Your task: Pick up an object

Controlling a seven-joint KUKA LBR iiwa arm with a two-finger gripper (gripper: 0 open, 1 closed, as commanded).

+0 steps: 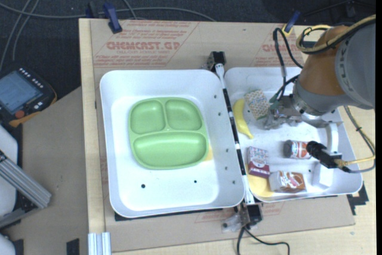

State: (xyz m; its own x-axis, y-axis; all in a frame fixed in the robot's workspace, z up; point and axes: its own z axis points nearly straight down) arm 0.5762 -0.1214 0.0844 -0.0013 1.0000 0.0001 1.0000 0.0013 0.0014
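Lettering "CHEMCAST GP" on bench board (pixel 143 45)

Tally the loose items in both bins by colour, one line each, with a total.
Green: 1, divided plate
Yellow: 2, banana, flat piece
Red-brown packets: 2
Dark bottle: 1
Speckled pale item: 1
Total: 7

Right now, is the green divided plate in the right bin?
No, the green divided plate lies in the left bin, beside the right bin.
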